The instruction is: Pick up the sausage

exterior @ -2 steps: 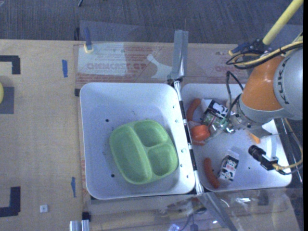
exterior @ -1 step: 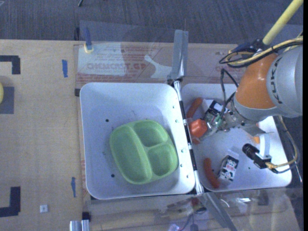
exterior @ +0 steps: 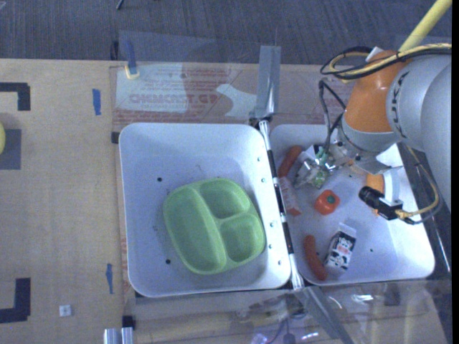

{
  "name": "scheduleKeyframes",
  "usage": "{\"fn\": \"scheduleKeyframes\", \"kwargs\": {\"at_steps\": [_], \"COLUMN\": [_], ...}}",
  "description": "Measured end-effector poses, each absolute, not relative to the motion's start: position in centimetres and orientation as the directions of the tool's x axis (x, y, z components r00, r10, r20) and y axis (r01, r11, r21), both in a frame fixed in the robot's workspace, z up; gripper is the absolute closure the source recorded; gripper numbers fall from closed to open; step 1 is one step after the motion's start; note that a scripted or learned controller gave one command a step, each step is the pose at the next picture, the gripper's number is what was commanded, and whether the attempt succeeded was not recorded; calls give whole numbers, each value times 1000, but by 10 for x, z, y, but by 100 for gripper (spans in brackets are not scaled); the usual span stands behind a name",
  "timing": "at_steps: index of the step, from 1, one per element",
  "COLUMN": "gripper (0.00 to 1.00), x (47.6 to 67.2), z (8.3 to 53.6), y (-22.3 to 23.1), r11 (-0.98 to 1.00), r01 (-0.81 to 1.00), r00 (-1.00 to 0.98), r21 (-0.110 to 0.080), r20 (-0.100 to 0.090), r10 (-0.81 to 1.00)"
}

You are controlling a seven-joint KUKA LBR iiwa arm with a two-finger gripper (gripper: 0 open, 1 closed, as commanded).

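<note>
Right bin [exterior: 416,260]: the gripper [exterior: 313,170] hangs low at its upper left, just beside a sausage [exterior: 290,160] against the wall, likely lining up a pinch. Pincer state cannot be told. Second sausage [exterior: 313,258] lies lower frame.

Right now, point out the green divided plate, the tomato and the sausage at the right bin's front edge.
green divided plate [exterior: 188,229], camera view, bare floor of its largest compartment.
tomato [exterior: 326,202], camera view, middle of its top.
sausage [exterior: 313,257], camera view, midway along its length.
</note>
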State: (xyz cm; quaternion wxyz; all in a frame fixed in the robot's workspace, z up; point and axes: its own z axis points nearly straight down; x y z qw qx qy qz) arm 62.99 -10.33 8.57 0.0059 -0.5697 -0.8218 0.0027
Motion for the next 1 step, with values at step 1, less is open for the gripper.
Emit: {"fn": "scheduleKeyframes", "kwargs": {"at_steps": [1], "gripper": [0], "x": [537], "z": [87], "y": [-110], "r11": [211], "r01": [978], "r00": [-211], "r21": [3], "r20": [-1], "r10": [978]}}
